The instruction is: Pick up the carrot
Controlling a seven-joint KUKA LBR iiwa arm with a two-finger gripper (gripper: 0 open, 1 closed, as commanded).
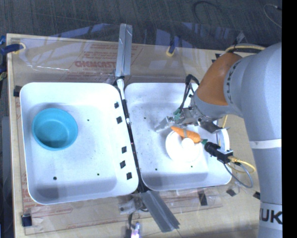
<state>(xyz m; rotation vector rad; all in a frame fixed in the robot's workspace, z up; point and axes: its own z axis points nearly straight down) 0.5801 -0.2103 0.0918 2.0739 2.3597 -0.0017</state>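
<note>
1. Your claw (182, 119) sits low in the right bin (153, 175), just beside the carrot (185, 133) at that end of it farthest from the arm; whether it is spread or pressed together you cannot tell, since the wrist and its cables cover that part
2. The carrot lies on its side across the top of a white rounded object (182, 148), tip toward the bin's middle and green stub toward the arm, so it rests raised off the bin floor instead of flat on it
3. That perch likely explains the low, slanted approach: you reach it from above and slightly from the side
4. Nothing shows the carrot pinched, so treat the grasp as not yet made
5. The blue bowl (55, 128) stands in the left bin (79, 182), well apart, and plays no part here
6. Risk, as a judgement: the round white object may roll or let the carrot slip when pressed, so watch for the carrot sliding toward the bin wall on the worktop (89, 58)
</note>
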